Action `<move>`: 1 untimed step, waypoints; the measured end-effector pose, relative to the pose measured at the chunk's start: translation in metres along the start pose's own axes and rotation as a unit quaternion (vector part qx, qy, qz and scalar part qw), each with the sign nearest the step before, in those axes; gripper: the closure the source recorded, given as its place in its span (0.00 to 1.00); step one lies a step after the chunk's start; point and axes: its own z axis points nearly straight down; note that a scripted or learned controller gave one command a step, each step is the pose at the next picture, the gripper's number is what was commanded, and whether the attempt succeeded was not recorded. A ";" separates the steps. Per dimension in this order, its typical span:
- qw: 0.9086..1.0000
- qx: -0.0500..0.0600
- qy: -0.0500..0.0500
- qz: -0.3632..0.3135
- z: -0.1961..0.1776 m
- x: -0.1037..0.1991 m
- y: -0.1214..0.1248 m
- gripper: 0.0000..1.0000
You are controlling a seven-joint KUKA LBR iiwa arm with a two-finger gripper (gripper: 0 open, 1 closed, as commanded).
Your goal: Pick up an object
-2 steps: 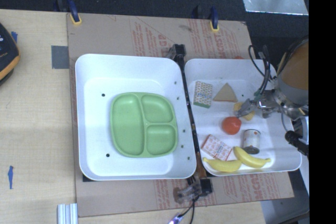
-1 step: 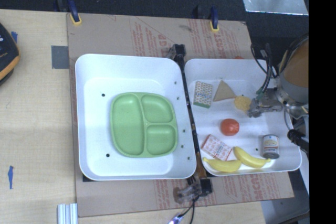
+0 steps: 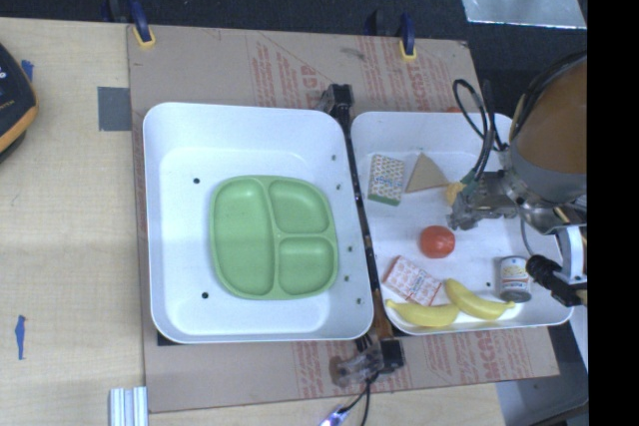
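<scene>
Along the right bin's (image 3: 394, 123) near edge lie two bananas (image 3: 449, 306), a pink packet (image 3: 411, 280) and a small can (image 3: 513, 278). Toward the middle sits a red tomato (image 3: 436, 240). Just above it hangs the gripper (image 3: 465, 211), touching nothing; whether its fingers are spread cannot be told. Toward the far edge lie a patterned card (image 3: 387, 178) and a tan wedge (image 3: 427, 173). The left bin (image 3: 170, 214) holds a green divided plate (image 3: 272, 235).

Tray (image 3: 272, 236) in left bin (image 3: 170, 214)
</scene>
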 end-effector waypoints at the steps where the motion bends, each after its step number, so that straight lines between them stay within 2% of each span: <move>1: 1.000 0.000 0.000 0.001 0.000 0.000 0.000 0.00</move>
